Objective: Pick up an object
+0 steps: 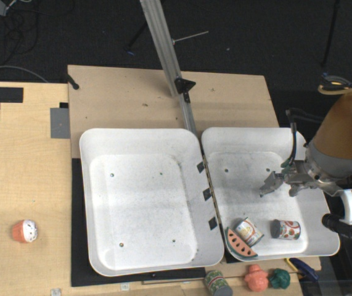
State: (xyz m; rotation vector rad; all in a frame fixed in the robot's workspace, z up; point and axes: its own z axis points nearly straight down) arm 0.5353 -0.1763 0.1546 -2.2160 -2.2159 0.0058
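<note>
Lying objects: two small cans and a watermelon slice sit in the right bin's near part, below the gripper point(278, 185).
Nearest can: a can with a red label point(286, 229) lies on its side just below the gripper, apart from it, dark end to the left.
Second can: a can with a yellow and red label point(248, 232) lies tilted, below and left of the gripper, near the first can but not touching it.
Watermelon slice: a toy watermelon slice point(241, 245) rests on the bin's near-left corner, touching the second can's lower side, further down-left from the gripper.
Gripper: it hangs over the right bin's point(243, 143) middle-right area with nothing between its fingers; whether they stand apart or together, I cannot tell.
Arm: the grey arm with its orange band point(338, 128) comes in to the right of the gripper.
Left bin: the left bin point(139, 142) lies well to the gripper's left.
Outside the bins: a small dark can point(214, 282), a pink toy point(256, 277) and a green toy point(280, 279) sit past the near edge, below the gripper; a red and white ball point(24, 231) lies far to its left on the wooden bench point(15, 165).
</note>
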